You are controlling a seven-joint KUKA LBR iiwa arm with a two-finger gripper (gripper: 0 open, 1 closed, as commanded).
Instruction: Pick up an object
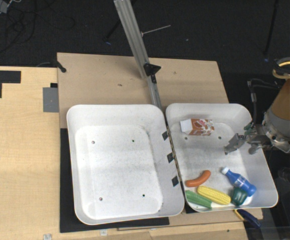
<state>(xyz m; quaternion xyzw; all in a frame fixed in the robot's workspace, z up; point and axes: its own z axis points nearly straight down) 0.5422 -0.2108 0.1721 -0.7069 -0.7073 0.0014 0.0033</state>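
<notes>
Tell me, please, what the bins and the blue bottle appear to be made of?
The bins look like white moulded plastic, matte and faintly speckled, with rounded rims. The blue bottle seems glossy plastic with a white cap, though it is too small to be sure.

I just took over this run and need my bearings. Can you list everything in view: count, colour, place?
bins: 2, white, side by side on the bench
carton: 1, white with red-brown print, top of the right bin
sausage: 1, orange, lower right bin, near the divide
corn: 1, yellow with green husk, bottom edge of the right bin
bottle: 1, blue with a white cap, lower right corner of the right bin
green piece: 1, dark green, beside the bottle's base; too small to identify
rail: 1, grey metal, slanting down to the gap between the bins
arm: 1, grey with an orange band, at the right edge
gripper: 1, grey, over the right side of the right bin
</notes>
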